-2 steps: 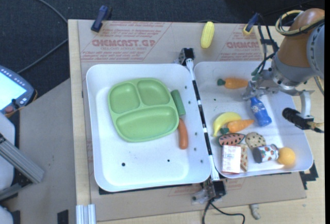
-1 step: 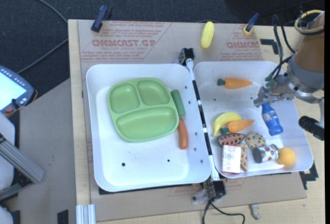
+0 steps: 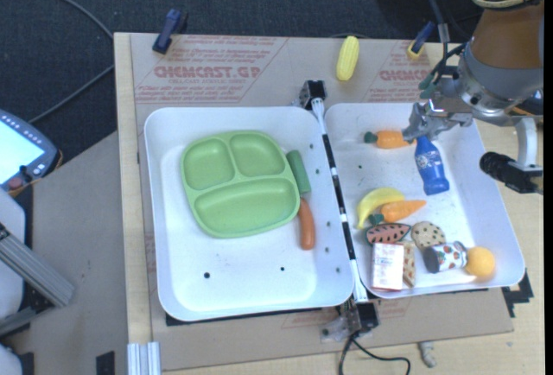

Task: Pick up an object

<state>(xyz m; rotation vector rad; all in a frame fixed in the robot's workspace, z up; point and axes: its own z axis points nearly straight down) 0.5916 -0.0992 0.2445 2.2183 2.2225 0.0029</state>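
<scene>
Nearest me sits a small carton [image 3: 388, 266] at the right bin's [image 3: 497, 218] six o'clock, while my gripper [image 3: 425, 128], grip state unclear, hovers at twelve o'clock above the blue bottle [image 3: 430, 164], light, stiff, slippery, best pinched mid-body.

Green tray [image 3: 240, 192] in a white bin [image 3: 173, 218] — blue bottle [image 3: 430, 166], orange carrot [image 3: 403, 210], yellow banana [image 3: 377, 201] in the other.

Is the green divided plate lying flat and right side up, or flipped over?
Right side up: the green divided plate lies flat in the left bin, its three compartments facing upward.
</scene>
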